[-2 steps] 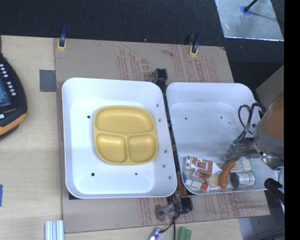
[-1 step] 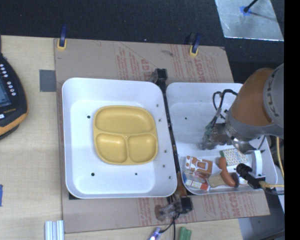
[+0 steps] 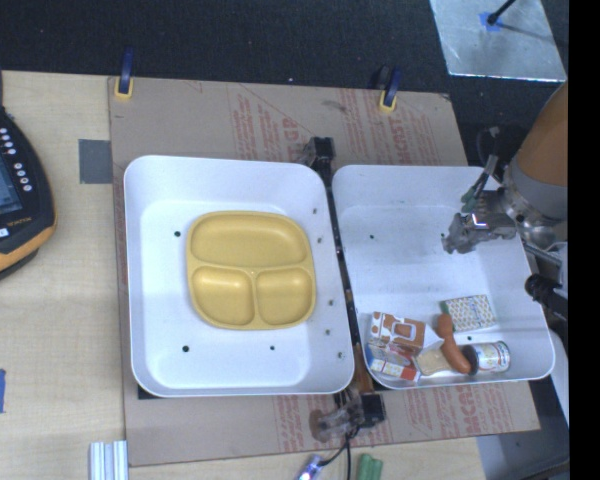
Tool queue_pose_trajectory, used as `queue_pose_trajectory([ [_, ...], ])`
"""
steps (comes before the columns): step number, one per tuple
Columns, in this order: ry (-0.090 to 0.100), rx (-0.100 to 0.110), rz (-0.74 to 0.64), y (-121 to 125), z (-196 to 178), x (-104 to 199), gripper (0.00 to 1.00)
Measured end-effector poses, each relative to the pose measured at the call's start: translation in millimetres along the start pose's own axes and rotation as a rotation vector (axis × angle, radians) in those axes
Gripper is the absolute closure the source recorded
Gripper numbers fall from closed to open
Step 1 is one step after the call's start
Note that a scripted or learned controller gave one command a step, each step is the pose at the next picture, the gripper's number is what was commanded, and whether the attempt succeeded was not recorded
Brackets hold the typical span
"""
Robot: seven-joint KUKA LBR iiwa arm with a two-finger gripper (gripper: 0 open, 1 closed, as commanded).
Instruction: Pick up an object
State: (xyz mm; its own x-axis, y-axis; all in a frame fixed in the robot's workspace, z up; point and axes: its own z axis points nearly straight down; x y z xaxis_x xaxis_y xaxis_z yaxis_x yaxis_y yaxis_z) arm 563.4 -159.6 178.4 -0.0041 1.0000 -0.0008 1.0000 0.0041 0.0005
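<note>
My gripper hangs over the right part of the right bin, above bare white floor, with nothing seen between its fingers. Along that bin's front edge lie several small objects: a patterned green-white packet, an orange sausage-shaped piece, a small can on its side, and a red-and-white carton next to a flat packet. The gripper stands well behind these objects, apart from all of them.
The left bin holds a yellow divided plate. A black-and-orange teach pendant lies on the bench at far left. Clamps hold the cardboard sheet at the back.
</note>
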Motion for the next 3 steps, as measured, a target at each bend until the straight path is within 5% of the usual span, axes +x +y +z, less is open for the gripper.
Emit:
queue_pose_trajectory([
  [1,0.001,0.002,0.0,-1,1,1,0.0],
  [2,0.001,0.006,-0.001,-77,71,2,0.0],
  [3,0.0,0.005,-0.005,-76,60,1,1.0],
])
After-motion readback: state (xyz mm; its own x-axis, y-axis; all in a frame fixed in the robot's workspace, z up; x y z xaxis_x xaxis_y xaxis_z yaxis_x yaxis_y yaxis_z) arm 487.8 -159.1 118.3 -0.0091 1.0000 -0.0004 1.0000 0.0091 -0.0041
